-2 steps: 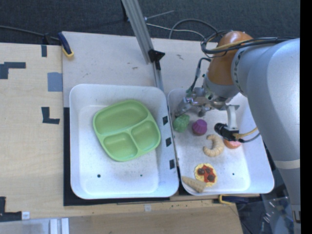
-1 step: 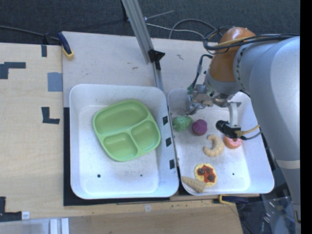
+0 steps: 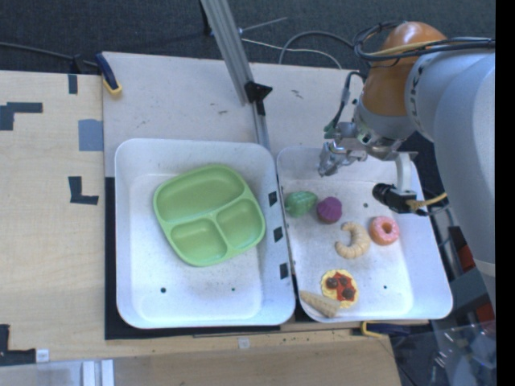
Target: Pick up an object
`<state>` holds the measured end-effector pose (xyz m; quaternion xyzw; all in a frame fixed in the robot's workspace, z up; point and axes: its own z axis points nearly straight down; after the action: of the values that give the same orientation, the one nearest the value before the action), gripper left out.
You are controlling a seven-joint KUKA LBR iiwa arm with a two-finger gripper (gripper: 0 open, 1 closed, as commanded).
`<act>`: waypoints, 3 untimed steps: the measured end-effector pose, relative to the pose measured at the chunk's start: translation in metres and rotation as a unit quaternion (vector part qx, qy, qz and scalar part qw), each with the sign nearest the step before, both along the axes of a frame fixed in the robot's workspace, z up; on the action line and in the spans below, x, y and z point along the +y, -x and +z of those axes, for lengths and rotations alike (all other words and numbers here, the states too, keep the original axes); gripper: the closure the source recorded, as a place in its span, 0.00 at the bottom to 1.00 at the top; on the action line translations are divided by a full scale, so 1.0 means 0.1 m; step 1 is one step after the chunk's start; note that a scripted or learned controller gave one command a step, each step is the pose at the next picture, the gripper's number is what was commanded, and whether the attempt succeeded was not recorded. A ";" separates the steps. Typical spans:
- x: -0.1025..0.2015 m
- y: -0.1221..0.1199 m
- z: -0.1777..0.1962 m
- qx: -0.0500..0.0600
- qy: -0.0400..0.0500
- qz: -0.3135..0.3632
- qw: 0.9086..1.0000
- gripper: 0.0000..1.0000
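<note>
Nearest me, at the near rim of the right bin (image 3: 426,300), I see a pale wedge like a toy cone or slice (image 3: 319,303), touching a small pizza-like disc with red topping (image 3: 339,286). Farther in lie a tan croissant (image 3: 352,240) and, just beside it on the right, a pink-iced doughnut (image 3: 385,231). Beyond those sit a purple ball-like toy (image 3: 328,210) and a green lump (image 3: 300,203) close to the bin's left wall. The gripper (image 3: 328,167) hangs over the far part of this bin, apart from every toy — whether the jaws are spread or pressed together I cannot tell. The left bin (image 3: 137,288) holds a green three-compartment tray (image 3: 209,213), lying flat and turned askew. Both bins rest on the bench (image 3: 48,240).
</note>
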<state>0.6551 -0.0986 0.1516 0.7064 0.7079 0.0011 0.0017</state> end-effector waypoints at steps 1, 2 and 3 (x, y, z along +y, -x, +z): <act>-0.05 -0.04 0.46 0.000 0.000 0.000 1.000 1.00; -0.05 -0.05 0.94 0.000 0.000 0.000 1.000 1.00; 0.51 0.04 0.94 0.003 -0.001 0.002 1.000 1.00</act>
<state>0.6506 -0.0481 0.2452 0.7049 0.7093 -0.0002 -0.0011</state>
